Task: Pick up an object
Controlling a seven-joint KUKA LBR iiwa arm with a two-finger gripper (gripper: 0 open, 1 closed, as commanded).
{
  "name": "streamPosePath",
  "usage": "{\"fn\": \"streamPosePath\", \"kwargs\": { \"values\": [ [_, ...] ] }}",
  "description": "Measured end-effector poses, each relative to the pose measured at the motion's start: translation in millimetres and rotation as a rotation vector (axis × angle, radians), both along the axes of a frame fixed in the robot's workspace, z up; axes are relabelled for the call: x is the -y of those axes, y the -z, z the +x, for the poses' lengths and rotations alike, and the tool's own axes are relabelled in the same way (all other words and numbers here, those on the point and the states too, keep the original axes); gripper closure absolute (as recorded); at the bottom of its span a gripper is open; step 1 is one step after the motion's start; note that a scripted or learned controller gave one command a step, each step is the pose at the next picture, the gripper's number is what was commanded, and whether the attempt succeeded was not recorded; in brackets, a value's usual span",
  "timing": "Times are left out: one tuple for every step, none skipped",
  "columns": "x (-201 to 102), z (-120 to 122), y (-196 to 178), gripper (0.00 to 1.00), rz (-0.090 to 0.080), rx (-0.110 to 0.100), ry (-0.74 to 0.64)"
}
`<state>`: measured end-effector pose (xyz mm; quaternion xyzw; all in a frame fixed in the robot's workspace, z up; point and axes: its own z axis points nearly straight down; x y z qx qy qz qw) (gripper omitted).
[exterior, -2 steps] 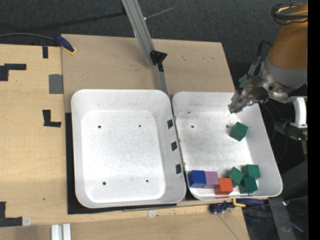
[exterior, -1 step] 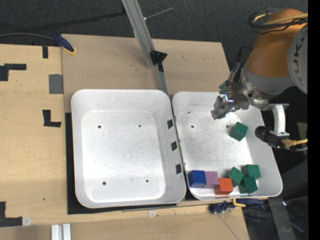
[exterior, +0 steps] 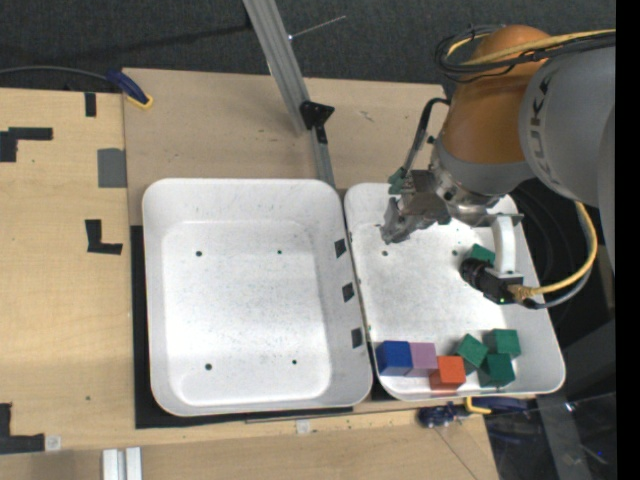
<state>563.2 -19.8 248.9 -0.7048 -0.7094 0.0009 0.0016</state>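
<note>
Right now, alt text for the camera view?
The gripper hangs over the right bin, far from the blocks along its near edge: a blue block, purple, orange and three green. The left bin sits alongside.

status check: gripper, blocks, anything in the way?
Gripper over right bin, upper left part, nothing seen between its fingers. Blocks bunched at near edge: blue block, orange block. Path to them looks clear.

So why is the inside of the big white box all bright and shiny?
In the camera view, overhead light glares off the left bin, washing out its floor; the right bin looks duller, with the arm's shadow falling under the claw. The blocks, like the blue block, stay sharp.
</note>
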Motion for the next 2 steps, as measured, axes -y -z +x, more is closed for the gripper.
{"fn": "streamPosePath", "kwargs": {
  "values": [
    [-47.2, 2.5, 14.0, 1.00, 0.000, -0.001, 0.001],
    [-104.8, -3.6, 6.5, 1.00, 0.001, 0.002, -0.001]
  ]
}}
